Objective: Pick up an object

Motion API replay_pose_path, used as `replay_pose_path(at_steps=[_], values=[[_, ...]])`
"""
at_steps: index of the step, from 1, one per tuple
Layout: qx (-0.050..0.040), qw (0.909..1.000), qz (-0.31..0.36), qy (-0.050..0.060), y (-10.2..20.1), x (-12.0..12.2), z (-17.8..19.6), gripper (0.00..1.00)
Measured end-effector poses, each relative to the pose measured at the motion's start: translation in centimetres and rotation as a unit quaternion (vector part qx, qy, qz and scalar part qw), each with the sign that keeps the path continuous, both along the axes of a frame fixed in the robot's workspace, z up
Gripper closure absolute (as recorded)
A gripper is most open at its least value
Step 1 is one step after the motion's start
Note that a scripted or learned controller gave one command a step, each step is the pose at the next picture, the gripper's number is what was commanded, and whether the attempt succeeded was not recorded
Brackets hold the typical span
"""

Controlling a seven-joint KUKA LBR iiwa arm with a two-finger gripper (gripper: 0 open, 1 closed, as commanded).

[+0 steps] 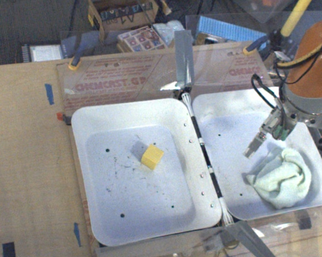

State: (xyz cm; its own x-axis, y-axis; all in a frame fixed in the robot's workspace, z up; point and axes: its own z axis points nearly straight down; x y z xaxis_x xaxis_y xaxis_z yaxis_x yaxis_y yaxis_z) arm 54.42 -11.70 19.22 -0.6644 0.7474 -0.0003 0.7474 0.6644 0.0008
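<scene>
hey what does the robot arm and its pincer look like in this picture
The arm is grey with a broad orange band above the wrist. Black cables loop along its left side. The pincer is small, made of grey metal, with slim fingers and a greenish part near its base.

The light is even and a little cool. The two white bins [91, 128] look bright, with mild glare on their rims. The yellow block [152, 157] throws a soft, short shadow to its upper left. The picture is slightly grainy and soft overall.

Grey arm reaching in from the right, pincer [256, 144] angled down-left
</scene>
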Motion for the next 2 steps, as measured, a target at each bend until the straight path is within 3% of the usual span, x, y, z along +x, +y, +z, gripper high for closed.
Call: replay_pose_path(at_steps=[1,2], values=[[-0.0007,0.9832,0.183,-0.002,-1.6,-4.6,-10.5,0.0],[-0.0015,0.9001,0.436,-0.002,2.1,-6.4,5.2,0.0]])
